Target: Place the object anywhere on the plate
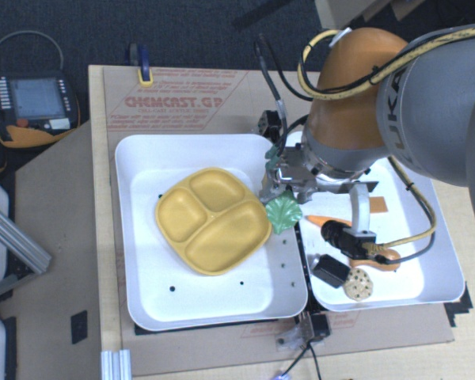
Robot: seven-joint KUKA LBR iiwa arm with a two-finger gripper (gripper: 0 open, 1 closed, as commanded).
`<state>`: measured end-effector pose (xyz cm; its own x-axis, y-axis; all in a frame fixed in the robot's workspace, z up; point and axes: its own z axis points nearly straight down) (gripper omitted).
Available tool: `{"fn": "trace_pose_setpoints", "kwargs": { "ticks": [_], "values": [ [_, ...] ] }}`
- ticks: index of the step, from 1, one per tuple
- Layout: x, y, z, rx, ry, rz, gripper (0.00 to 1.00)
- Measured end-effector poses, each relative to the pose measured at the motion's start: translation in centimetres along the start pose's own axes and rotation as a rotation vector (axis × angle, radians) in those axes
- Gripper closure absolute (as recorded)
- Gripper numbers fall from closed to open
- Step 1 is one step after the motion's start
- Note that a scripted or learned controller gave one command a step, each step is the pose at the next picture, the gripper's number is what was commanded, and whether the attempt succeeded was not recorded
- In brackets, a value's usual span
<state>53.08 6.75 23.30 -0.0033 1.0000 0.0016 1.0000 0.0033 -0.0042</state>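
Note:
A yellow plate [212, 220] with three compartments lies in the left white bin [142, 212]. A green leafy toy [283, 213] hangs just off the plate's right edge, over the strip where the two bins meet. My gripper [282, 191] sits directly above it, shut on its top, with the leaf's lower part sticking out below. The arm's grey body and orange band hide most of the wrist and the back of the right bin.
The right bin [427, 283] holds an orange carrot-like piece [324, 222], black blocks [330, 271], a round beige holed disc [357, 284] and a small brown tile [378, 205]. A cardboard sheet [182, 101] lies behind the bins.

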Motion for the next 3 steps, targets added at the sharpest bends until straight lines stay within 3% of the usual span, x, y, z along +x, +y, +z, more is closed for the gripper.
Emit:
{"fn": "trace_pose_setpoints", "kwargs": {
  "ticks": [1, 2, 3],
  "values": [
    [4.1, -2.4, 1.6, 0.001, -0.001, 0.001, 1.0],
    [5.6, -3.5, 1.6, 0.0, -0.001, 0.002, 1.0],
    [5.6, -3.5, 1.6, 0.0, -0.001, 0.003, 0.0]
  ]
}}
